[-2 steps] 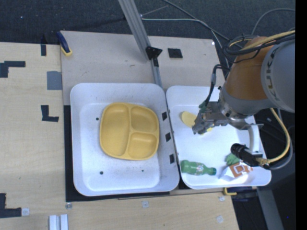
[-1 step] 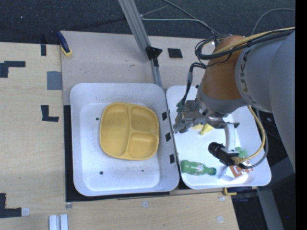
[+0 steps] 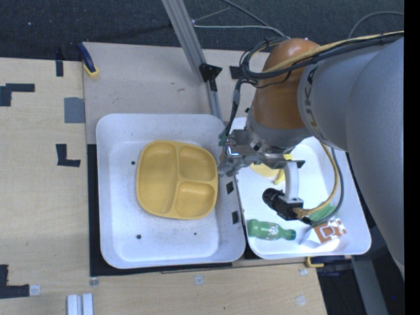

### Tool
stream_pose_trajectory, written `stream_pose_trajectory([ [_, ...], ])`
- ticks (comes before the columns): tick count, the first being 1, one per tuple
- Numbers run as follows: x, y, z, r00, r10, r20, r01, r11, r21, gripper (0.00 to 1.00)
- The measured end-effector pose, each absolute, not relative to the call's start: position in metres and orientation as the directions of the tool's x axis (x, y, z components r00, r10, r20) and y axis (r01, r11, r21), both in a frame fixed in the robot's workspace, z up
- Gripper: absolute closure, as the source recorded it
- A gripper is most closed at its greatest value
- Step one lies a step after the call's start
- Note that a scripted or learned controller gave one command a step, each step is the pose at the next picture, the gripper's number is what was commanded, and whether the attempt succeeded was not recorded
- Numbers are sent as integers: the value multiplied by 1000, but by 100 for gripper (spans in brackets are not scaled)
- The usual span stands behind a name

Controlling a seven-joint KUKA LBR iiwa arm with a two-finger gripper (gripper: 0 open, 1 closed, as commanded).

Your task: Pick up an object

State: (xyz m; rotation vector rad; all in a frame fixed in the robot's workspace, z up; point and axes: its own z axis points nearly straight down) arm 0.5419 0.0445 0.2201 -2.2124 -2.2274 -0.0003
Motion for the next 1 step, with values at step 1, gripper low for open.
stream_pose_trajectory([
  [1, 557, 103, 219, -8, 1000, 2, 1000, 8, -1, 100],
])
